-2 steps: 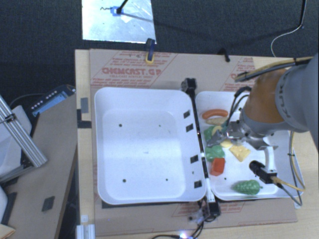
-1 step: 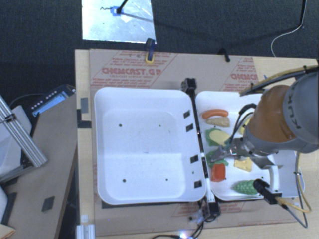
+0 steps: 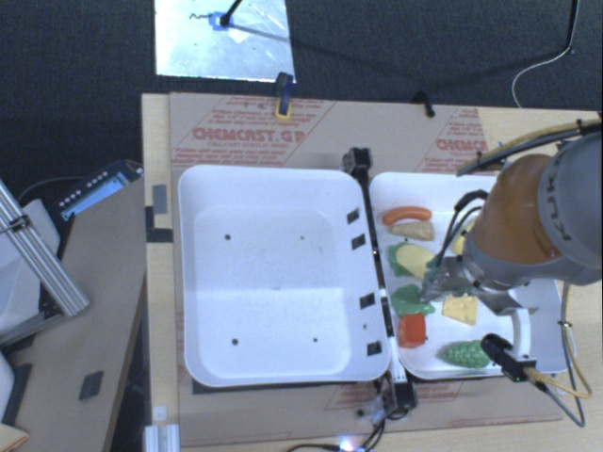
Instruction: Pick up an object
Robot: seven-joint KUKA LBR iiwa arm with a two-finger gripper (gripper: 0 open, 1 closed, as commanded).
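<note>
Gripper [image 3: 435, 282] hung low over the left part of the right bin [image 3: 542, 295], and from my seat I could not tell how its end stood or whether anything was in it; the wrist and the orange band hid that part. Nearest under it lay a pale yellow-green toy vegetable [image 3: 411, 258], perhaps a corn cob, and just near of that a dark green leafy piece [image 3: 405, 300]. I judged either to be the likely target. They looked like play food, moulded plastic or soft rubber, so light, not fragile, and probably smooth enough to slip from a shallow pinch. I would have taken the yellow-green piece across its narrow middle, where two fingers could span it.

Around these lay the others: a red sausage [image 3: 407, 216] with a tan bun-like piece [image 3: 417, 231] touching it at the far end, a red block [image 3: 413, 330] near the bin's near-left corner, a yellow cheese wedge [image 3: 461, 309] just beside the wrist, and a bumpy green piece [image 3: 464, 353] at the near rim. They were crowded, so a neighbour could have been nudged. Left of the divider sat the left bin [image 3: 273, 271], white and shallow, both bins resting on a cardboard sheet [image 3: 283, 130].
</note>
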